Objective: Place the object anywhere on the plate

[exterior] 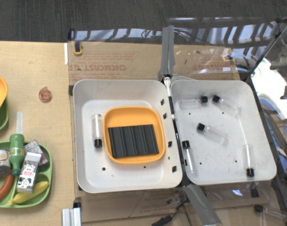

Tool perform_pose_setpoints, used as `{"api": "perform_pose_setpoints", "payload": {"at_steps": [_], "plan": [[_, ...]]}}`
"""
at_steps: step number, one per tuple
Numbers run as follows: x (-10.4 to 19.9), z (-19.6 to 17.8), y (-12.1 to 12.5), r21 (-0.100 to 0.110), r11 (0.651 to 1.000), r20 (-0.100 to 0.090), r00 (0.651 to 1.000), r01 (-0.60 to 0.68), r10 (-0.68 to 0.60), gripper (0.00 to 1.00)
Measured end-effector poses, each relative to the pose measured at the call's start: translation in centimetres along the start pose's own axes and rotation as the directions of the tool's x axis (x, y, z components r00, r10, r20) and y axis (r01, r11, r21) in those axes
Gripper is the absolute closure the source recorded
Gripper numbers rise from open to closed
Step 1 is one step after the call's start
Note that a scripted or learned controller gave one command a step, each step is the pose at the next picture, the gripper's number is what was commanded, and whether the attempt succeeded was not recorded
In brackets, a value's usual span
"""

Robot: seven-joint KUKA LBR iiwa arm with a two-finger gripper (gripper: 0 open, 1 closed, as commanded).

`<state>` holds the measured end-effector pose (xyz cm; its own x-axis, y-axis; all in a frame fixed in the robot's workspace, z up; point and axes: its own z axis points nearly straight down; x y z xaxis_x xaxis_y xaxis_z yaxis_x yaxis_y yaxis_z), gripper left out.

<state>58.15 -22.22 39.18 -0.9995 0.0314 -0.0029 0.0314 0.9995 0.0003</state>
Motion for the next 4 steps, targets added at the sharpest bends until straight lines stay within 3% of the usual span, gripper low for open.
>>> {"api": "perform_pose_setpoints", "payload": {"at_steps": [1,2,3,4], "plan": [[-1.7,1.7,0.1,-0.001,0.976,0.0,0.976,0.219,-0.219,0.0],[0.5,4.6,0.0,-0.001,0.923,0.0,0.923,0.385,-0.385,0.0],[2.6,7.2,0.0,-0.001,0.866,0.0,0.866,0.5,-0.5,0.0],[5.0,5.8,-0.1,-0.001,0.858,0.0,0.858,0.514,-0.514,0.0]]}}
